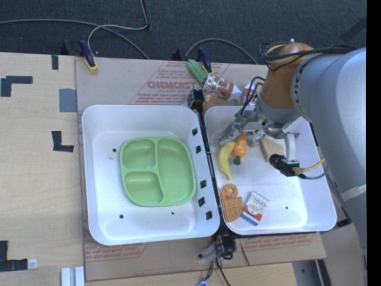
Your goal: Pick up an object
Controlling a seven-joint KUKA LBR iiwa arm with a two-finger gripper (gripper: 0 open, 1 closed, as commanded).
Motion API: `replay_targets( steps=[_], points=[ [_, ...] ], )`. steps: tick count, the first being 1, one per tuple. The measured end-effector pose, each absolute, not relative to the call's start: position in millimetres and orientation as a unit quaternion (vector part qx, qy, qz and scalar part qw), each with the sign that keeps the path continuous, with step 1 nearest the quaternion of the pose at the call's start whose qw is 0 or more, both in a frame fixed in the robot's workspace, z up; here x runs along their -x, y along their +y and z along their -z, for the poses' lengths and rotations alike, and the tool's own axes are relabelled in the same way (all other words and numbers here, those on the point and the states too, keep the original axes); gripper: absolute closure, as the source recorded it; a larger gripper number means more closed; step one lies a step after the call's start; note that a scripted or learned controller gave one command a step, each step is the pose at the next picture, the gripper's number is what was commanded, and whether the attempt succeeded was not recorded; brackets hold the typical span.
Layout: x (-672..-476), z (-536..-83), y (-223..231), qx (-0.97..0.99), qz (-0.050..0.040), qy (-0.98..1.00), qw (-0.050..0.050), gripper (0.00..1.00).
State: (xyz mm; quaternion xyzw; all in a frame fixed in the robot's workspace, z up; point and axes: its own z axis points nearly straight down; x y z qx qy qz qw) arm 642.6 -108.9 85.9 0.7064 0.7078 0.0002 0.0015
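The end effector (pixel 241 134) is hovering low over the carrot (pixel 240 145) and banana (pixel 225 159) lying in the right bin (pixel 309 210), its grip state being impossible to tell, so nothing is lifted yet.

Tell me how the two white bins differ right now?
The left bin bears a green sectioned plate; the right bin bears several small things: a banana, a carrot, a waffle and a small box. The arm's hand reaches into the right bin, by the carrot; the left bin has none over it. Both are shallow, white and sit side by side.
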Motion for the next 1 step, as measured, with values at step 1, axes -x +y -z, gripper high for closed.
replay_targets(
  steps=[1],
  points=[
    [-631.3, -86.3, -111.6, -0.706, -0.0007, 0.708, 0.002, 0.00]
  ],
)
